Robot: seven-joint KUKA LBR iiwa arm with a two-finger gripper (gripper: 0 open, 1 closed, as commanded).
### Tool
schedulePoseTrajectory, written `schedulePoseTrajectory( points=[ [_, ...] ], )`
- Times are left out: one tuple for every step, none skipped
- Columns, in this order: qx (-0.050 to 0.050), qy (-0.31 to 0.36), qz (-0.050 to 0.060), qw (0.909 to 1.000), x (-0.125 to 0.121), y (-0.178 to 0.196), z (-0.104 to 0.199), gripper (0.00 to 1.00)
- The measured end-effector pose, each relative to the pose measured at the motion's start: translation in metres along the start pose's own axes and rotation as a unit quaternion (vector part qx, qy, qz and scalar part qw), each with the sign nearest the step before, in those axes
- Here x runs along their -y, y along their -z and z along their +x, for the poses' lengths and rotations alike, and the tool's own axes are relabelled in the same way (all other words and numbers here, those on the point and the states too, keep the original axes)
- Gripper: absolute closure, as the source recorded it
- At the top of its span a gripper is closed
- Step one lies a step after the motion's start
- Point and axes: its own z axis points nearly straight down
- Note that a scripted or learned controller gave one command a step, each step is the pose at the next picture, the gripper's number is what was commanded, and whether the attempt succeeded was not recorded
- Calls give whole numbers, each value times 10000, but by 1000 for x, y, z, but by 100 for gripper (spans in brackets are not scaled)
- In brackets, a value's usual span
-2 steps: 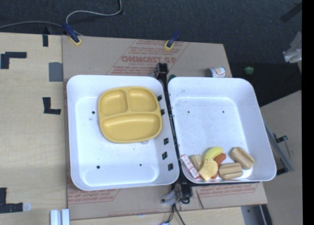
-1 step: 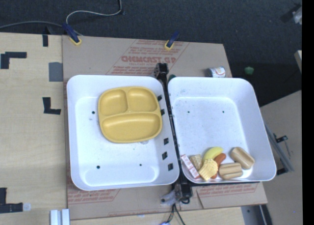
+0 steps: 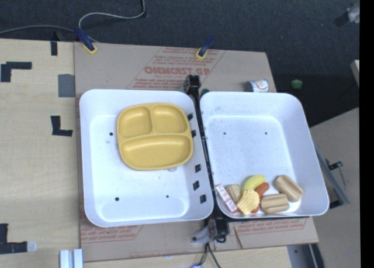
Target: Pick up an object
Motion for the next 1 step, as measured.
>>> schedulePoseTrajectory(
  points=[
    [0, -10, 8, 10000, 14, -66, -1, 100]
  ],
)
